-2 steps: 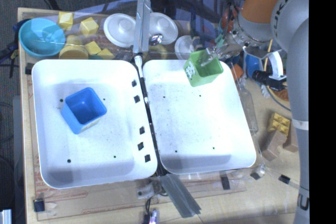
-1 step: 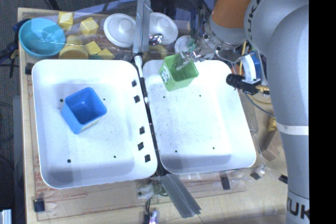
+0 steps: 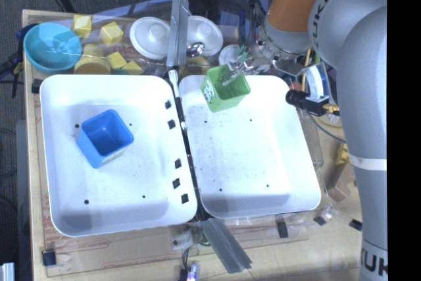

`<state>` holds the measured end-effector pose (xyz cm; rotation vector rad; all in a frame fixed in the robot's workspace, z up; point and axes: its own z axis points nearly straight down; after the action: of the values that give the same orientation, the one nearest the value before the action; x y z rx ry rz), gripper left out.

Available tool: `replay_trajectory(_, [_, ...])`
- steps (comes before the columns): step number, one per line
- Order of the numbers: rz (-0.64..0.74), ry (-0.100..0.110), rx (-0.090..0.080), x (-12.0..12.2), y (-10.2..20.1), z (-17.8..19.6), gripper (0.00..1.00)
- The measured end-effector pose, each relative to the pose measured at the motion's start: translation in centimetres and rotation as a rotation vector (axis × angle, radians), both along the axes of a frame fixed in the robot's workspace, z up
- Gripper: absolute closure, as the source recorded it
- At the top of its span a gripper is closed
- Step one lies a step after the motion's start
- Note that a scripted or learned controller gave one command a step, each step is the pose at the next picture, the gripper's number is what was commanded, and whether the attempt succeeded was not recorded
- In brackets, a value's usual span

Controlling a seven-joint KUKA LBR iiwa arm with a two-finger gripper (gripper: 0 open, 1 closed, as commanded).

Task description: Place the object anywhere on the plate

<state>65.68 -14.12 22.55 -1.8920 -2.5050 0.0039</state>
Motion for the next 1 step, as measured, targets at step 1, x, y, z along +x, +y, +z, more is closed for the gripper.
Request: replay_trajectory(1, [0.003, 0.0, -0.001, 0.05, 0.01, 0.91, 1.0])
